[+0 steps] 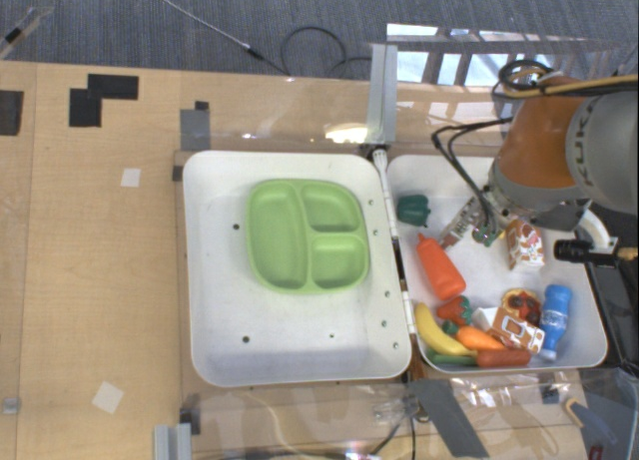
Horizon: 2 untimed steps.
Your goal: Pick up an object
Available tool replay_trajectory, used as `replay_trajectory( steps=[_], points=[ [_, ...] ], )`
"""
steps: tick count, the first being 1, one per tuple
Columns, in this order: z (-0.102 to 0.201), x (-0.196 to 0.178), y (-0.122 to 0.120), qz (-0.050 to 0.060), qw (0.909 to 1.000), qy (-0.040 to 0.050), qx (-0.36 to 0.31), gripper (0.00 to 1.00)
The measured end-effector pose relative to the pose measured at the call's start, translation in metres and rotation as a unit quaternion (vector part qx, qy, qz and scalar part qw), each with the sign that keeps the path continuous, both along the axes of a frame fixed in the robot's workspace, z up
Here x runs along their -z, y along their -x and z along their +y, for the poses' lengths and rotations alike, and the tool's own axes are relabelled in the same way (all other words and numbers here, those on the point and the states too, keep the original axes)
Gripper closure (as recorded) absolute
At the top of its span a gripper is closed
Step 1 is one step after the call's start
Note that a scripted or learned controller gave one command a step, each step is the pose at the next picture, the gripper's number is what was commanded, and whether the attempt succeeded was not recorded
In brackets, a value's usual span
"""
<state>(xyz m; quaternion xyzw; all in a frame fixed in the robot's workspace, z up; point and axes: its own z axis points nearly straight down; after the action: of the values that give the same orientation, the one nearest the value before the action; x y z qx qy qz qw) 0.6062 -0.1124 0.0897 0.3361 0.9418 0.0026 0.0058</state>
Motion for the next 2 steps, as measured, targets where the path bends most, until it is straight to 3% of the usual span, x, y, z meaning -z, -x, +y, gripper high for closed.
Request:
replay_trajectory(
  steps=[1, 2],
  points=[
    [-0.0959, -0.0722, -0.041, -0.001, 0.9951, 0.0047, -0.098, 1.0],
    [-0.0929, -0.0701, -0.0409, 0.001, 0.995, 0.0033, -0.1, 0.0]
  ],
)
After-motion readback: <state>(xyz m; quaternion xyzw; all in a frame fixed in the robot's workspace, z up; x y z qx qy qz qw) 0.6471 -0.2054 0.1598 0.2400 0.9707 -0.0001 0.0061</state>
